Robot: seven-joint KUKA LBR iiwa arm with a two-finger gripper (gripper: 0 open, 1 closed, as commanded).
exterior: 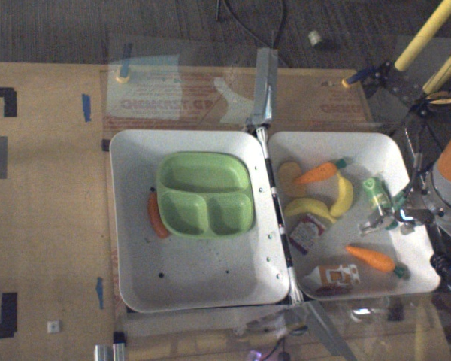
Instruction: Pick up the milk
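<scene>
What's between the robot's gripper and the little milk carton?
In the camera view, an orange toy carrot with a green top lies between the metal gripper and the small white milk carton in the right white bin.

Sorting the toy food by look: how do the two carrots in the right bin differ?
The upper carrot lies near the bin's far side, beside the bananas, its green top pointing right and up. The lower carrot lies near the milk, its top pointing right and down. Both are orange with green tops.

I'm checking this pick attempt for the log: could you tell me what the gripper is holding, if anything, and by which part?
Nothing is visibly held. The gripper sits in the right bin beside the green bottle, while the milk lies untouched near the bin's front edge.
</scene>
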